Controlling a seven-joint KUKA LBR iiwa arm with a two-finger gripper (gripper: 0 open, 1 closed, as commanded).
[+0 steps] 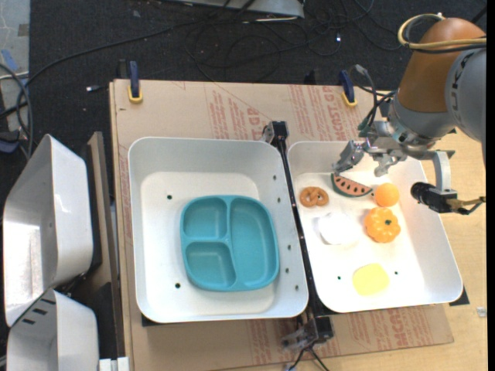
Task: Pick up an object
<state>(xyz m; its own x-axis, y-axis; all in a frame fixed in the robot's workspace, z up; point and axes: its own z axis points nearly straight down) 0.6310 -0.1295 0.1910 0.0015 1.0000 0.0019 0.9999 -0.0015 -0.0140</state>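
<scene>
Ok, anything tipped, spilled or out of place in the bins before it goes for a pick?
Nothing stands out. The teal tray lies flat in the left bin. In the right bin the pretzel, watermelon slice, orange, pumpkin and yellow disc lie apart, all inside the walls.

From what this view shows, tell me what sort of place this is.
Probably a robotics lab test bench, not a kitchen. Two white bins sit on cardboard clamped by blue clamps, loose cables lie on the dark floor, and toy foods such as a watermelon slice lie beneath the tool.
</scene>
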